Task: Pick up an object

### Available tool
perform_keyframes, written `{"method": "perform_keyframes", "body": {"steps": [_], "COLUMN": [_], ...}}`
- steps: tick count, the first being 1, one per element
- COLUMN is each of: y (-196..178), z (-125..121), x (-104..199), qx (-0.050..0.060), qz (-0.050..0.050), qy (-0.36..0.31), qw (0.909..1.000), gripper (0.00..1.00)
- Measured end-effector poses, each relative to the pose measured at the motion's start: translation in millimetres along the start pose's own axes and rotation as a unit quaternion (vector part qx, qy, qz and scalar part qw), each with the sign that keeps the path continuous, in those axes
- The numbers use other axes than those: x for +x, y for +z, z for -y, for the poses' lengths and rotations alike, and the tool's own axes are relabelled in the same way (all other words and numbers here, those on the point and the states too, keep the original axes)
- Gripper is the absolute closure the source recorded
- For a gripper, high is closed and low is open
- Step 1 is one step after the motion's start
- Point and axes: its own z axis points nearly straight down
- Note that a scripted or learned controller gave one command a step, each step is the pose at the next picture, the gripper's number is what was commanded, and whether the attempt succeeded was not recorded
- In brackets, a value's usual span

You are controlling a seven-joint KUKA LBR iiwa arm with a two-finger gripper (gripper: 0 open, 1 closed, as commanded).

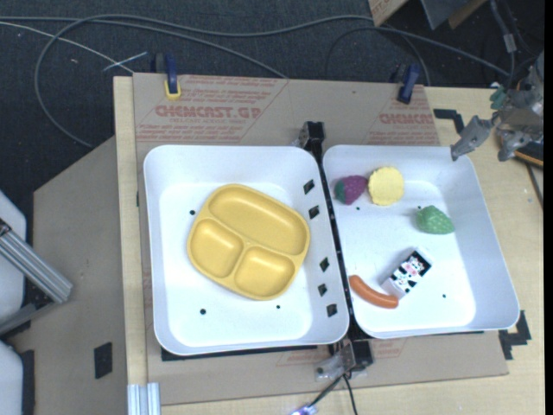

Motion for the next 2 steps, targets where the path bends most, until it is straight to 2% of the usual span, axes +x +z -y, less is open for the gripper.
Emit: {"method": "perform_keyframes", "body": {"steps": [1, 2], "y": [-8.1, 36.1], "z": [-2.3, 3.1], "x": [0.9, -2.2], "qx": [-0.007, -0.004], "qz": [0.002, 0.001], "qy": [-0.002, -0.001], "qw": [1.0, 1.0], "gripper": [0.0, 0.0]}}
